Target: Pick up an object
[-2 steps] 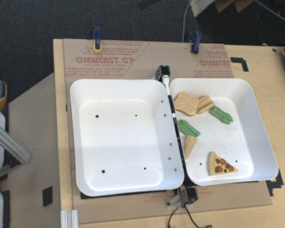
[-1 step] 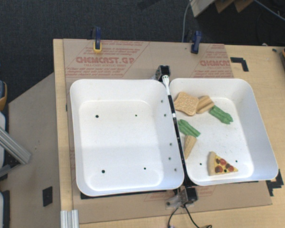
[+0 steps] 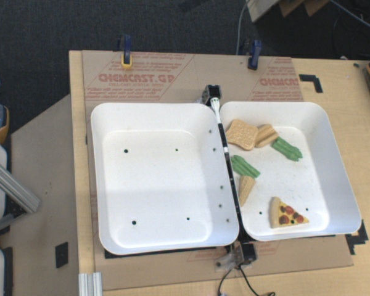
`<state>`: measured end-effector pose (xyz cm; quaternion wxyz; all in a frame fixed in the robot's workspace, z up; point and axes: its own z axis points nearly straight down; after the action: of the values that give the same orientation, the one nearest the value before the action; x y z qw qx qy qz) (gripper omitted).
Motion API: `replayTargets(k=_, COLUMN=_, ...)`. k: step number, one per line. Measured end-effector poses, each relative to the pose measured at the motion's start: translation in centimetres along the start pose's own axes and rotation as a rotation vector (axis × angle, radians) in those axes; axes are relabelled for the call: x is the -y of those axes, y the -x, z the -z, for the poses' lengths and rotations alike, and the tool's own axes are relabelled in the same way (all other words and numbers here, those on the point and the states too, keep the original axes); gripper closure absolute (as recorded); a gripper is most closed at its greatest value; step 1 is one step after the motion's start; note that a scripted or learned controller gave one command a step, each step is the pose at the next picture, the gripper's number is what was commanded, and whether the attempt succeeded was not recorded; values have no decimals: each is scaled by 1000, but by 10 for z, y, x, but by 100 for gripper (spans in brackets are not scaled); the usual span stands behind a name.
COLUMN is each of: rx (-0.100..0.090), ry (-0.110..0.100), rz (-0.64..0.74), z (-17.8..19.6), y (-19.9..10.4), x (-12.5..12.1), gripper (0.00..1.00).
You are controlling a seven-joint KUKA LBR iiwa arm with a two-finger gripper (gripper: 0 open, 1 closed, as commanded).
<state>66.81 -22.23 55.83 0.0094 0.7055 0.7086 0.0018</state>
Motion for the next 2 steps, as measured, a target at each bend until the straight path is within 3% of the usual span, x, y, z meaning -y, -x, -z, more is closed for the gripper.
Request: replayTargets(k=2, rx=7, ry=10, rz=3, z=22, y=-1, x=-2, gripper=100)
